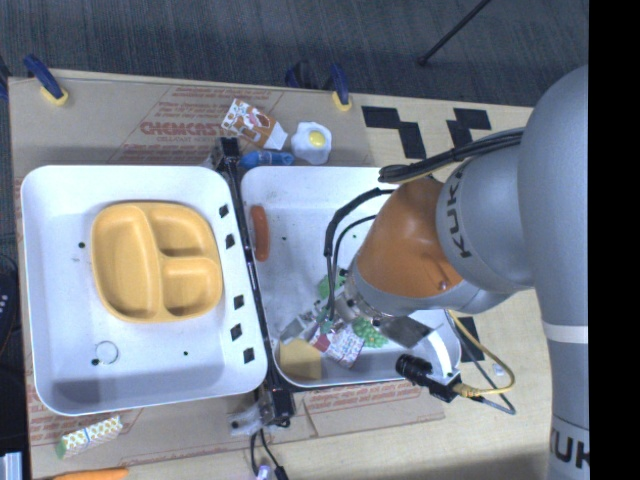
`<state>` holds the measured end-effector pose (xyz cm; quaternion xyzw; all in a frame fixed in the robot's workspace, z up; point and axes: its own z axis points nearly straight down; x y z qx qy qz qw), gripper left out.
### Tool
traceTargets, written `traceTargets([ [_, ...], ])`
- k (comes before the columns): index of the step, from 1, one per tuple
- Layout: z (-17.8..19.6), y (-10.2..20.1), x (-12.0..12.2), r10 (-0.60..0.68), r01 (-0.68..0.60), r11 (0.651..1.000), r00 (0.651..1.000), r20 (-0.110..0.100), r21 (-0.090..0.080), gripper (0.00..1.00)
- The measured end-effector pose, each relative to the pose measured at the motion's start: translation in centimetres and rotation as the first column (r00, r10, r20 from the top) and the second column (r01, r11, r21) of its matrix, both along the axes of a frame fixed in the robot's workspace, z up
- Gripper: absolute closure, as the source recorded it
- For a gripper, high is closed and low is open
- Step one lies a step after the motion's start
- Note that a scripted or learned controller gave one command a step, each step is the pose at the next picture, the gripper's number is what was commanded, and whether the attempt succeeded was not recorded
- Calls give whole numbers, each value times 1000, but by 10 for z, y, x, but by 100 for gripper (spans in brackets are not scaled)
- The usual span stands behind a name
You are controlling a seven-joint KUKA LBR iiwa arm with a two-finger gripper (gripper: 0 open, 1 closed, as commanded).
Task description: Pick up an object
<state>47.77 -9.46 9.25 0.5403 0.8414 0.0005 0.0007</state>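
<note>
Low in the right bin [300, 193], the hand [335, 326] is seen among a small heap of items, beneath the orange band of the arm [470, 238]; whether it is spread or pressed together cannot be told. A patterned packet [340, 346] lies just beside it, a tan block [300, 360] at the front wall, green pieces [372, 336] close by, and one orange sausage-shaped item [260, 232] along the left wall. One yellow divided tray [157, 260] is held in the left bin [40, 268]. Two bins are borne by a cardboard-covered surface [120, 118]. Behind them lie a carton [245, 121], a blue item [266, 157] and a yellow-white item [313, 142]. Dark carpet [200, 18] is seen beyond.
</note>
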Motion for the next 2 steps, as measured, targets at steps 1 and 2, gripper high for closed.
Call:
traceTargets([
  [1,-1,-7,29,-28,28,1000,1000,-4,1,0],
  [2,5,-8,-2,-184,184,983,983,-7,1,0],
])
